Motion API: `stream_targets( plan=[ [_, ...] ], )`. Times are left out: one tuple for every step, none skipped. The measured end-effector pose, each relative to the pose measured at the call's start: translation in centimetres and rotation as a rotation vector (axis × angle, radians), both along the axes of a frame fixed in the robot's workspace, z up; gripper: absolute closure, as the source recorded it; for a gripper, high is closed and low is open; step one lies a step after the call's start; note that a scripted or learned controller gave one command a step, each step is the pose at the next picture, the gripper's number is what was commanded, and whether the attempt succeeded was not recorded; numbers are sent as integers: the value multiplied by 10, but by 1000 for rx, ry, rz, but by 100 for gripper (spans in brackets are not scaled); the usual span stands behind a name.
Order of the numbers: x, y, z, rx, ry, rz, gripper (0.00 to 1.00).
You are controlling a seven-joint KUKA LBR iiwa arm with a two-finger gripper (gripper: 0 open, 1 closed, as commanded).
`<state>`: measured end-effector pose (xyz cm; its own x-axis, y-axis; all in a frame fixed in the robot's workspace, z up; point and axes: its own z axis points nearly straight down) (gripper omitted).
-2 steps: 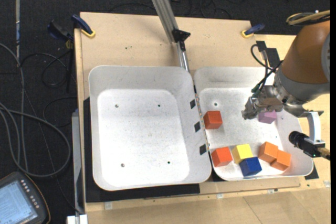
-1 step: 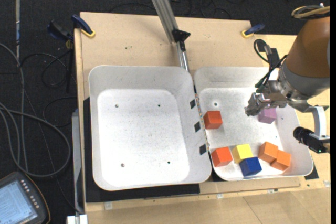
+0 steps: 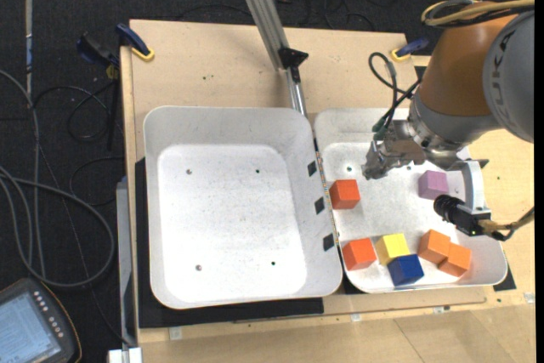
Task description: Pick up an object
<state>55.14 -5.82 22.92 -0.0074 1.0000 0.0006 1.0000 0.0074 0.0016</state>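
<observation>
Camera view: gripper (image 3: 375,168) hangs in the right bin (image 3: 340,125), just up-right of the nearest orange block (image 3: 344,194); whether it is spread or pinching, I cannot tell. Descending here risks clipping the block's edge, nudging it aside.

Worktop (image 3: 221,68): two bins side by side. Left bin (image 3: 170,132) beside right bin (image 3: 340,127). Right bin contents: one block (image 3: 344,194) near its left wall; one block (image 3: 433,183) toward the right; five blocks (image 3: 399,258) clustered along the front edge.
</observation>
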Motion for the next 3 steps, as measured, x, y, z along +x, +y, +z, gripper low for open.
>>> stream_targets(
  plan=[
    [27,36,-1,0,-1,-1,100],
    [48,77,8,1,-2,0,100],
    [78,134,11,1,-2,1,100]
  ],
)
